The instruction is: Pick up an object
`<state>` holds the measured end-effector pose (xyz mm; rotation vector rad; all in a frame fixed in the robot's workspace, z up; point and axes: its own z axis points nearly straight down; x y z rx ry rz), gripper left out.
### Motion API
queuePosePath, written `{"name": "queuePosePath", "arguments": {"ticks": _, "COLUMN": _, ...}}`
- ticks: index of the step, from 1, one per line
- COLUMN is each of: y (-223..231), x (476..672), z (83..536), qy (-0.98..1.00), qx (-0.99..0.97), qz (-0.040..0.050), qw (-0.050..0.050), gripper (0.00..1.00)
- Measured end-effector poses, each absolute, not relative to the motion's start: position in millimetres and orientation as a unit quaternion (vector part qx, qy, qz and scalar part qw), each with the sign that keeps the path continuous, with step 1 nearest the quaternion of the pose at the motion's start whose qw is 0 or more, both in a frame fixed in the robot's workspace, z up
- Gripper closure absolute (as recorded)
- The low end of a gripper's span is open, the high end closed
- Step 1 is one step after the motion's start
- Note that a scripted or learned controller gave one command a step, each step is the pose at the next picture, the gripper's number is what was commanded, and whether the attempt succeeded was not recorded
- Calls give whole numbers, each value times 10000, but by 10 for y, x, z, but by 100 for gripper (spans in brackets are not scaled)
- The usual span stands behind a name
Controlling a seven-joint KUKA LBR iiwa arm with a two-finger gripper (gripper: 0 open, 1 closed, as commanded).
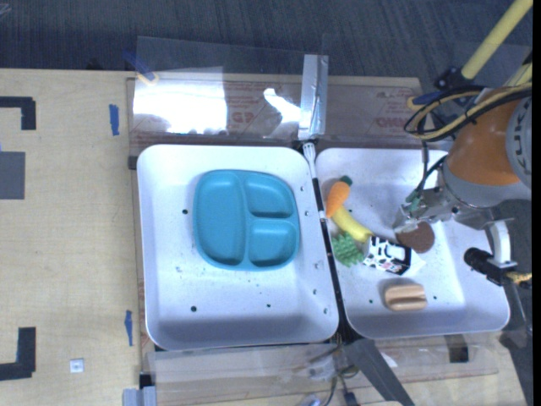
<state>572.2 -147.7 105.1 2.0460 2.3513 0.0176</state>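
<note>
Gripper (pixel 412 219) low over right bin (pixel 473 311) beside brown disc (pixel 419 238), finger state impossible to tell.

one camera, fixed high over the desk (pixel 59 227), looks down at a slant and takes in both bins whole. the left bin (pixel 161 252) sits near the middle of the frame, the right bin (pixel 473 299) toward the right edge. the far side of the desk is at the top, with dark floor (pixel 254 7) beyond it. the arm (pixel 490 155) comes in from the right, cut off by the frame edge. the view is moderately close.
</note>
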Motion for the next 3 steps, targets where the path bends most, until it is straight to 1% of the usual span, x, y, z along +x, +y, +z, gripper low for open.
{"name": "queuePosePath", "arguments": {"ticks": 1, "y": -1476, "x": 5715, "z": 1041, "qy": 7543, "qx": 6564, "qz": 51, "qw": 114, "gripper": 0}}
{"name": "queuePosePath", "arguments": {"ticks": 2, "y": -1206, "x": 6164, "z": 941, "qy": 7551, "qx": 6555, "qz": 46, "qw": 96, "gripper": 0}}
{"name": "queuePosePath", "arguments": {"ticks": 3, "y": -1473, "x": 5719, "z": 935, "qy": 7784, "qx": 6277, "qz": 41, "qw": 89, "gripper": 0}}
